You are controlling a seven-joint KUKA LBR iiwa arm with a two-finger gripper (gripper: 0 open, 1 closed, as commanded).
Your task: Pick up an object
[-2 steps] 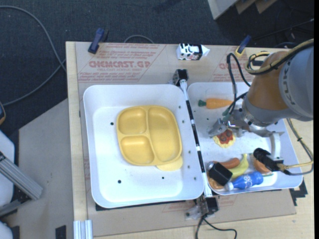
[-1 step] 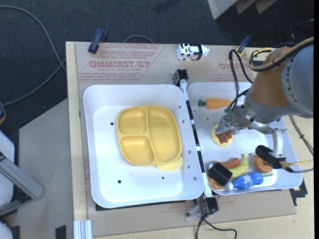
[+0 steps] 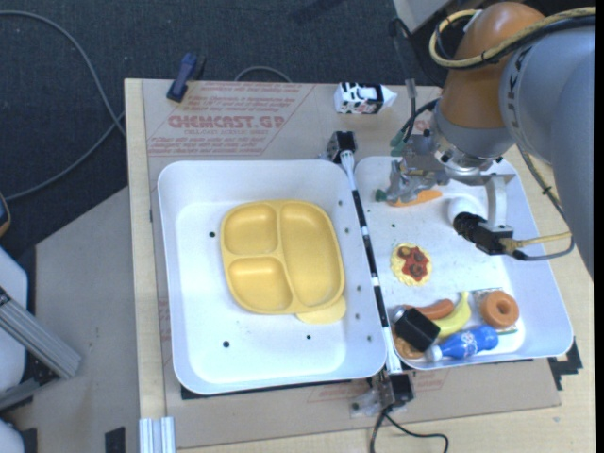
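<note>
Pale plywood makes up the worktop (image 3: 236, 125), printed with red lettering near its far edge, and it carries two shallow white bins side by side. The grey arm (image 3: 557, 74), with its orange band (image 3: 486, 59), comes in from the right and bends down over the far end of the right bin (image 3: 538, 281). The left bin (image 3: 189, 253) holds a yellow compartment tray (image 3: 280, 256) with three sections, lying flat near the middle, with a pale yellow piece poking out from under its near right corner.

The claw (image 3: 408, 182) hangs low over the far left corner of the right bin, right above a small orange object (image 3: 425, 196) that looks like a toy carrot; whether its tips are spread or closed on anything I cannot tell, since the wrist hides them.

Elsewhere in the right bin, a small pizza slice toy (image 3: 411, 264) lies alone near the middle. At the near end sits a cluster of toys touching one another: a doughnut (image 3: 498, 308), a banana (image 3: 457, 316), a sausage (image 3: 432, 308), a blue bottle (image 3: 469, 343) lying on its side and a black block (image 3: 415, 329).

On the worktop beyond the bins lie a small black-and-white cow-patterned item (image 3: 363, 98) and a blue clip (image 3: 181, 76).
</note>
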